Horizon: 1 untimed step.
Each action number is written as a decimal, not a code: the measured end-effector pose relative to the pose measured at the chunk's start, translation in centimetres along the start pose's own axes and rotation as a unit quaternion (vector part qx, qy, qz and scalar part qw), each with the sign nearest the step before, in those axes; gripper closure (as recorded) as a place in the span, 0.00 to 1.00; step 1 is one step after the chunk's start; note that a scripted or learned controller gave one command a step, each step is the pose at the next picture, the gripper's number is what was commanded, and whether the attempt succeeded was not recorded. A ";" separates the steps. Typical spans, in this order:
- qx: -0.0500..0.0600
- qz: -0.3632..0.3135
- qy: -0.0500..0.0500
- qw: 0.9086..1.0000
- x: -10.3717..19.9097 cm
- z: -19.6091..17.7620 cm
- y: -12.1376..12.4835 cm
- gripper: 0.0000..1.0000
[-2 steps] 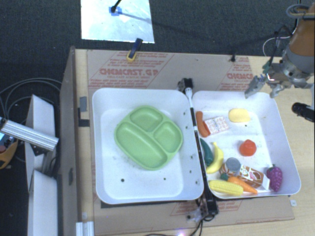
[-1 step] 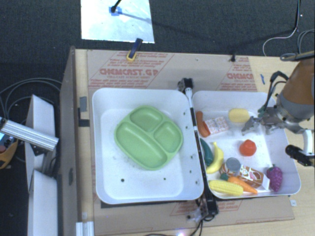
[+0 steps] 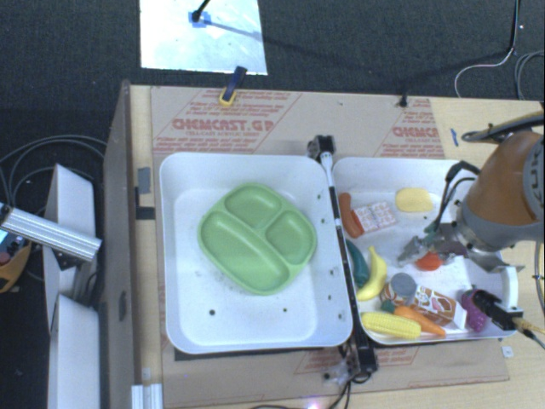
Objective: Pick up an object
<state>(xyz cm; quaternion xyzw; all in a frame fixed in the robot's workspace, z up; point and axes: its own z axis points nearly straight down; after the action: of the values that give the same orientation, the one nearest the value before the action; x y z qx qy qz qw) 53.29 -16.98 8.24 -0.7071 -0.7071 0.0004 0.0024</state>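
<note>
Currently approach step: pincer (image 3: 423,254) low in right bin (image 3: 387,170), spread narrowly over a red toy (image 3: 430,262), nothing gripped. Banana (image 3: 373,278) and can (image 3: 401,285) lie just beside. Next: descend, close squarely on the toy, lift.
</note>
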 end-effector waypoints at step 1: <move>-0.004 -0.001 -0.002 1.000 -0.2 -1.2 0.3 1.00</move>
<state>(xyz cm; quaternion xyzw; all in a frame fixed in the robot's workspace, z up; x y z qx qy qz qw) 53.63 -17.18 9.48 -0.7065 -0.7077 -0.0009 -0.0016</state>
